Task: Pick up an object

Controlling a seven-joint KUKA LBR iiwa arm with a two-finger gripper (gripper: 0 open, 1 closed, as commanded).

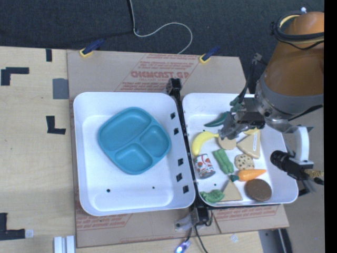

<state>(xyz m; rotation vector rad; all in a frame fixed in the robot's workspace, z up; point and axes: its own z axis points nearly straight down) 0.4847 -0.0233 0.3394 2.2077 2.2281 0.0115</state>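
Observation:
My gripper point(231, 128) hangs low over the upper middle of the right bin point(287, 198). A dark green, leaf-shaped item point(215, 123) lies just to its left; whether they touch is unclear. Right below the gripper are a tan piece point(227, 142) and a pale cheese wedge point(250, 144). A yellow banana point(202, 140) lies to the lower left. Further forward are a green pod point(224, 161), a small can point(205, 166), a cookie point(244, 161), a carrot point(250, 174), a brown round patty point(258, 190), a sandwich triangle point(231, 190) and a green leafy piece point(212, 196).
The left bin point(87, 109) holds a blue divided plate point(134, 139). A black divider point(180, 136) runs between the bins. The grey and orange arm point(295, 62) fills the upper right, with a black fitting point(287, 163) over the right bin's edge.

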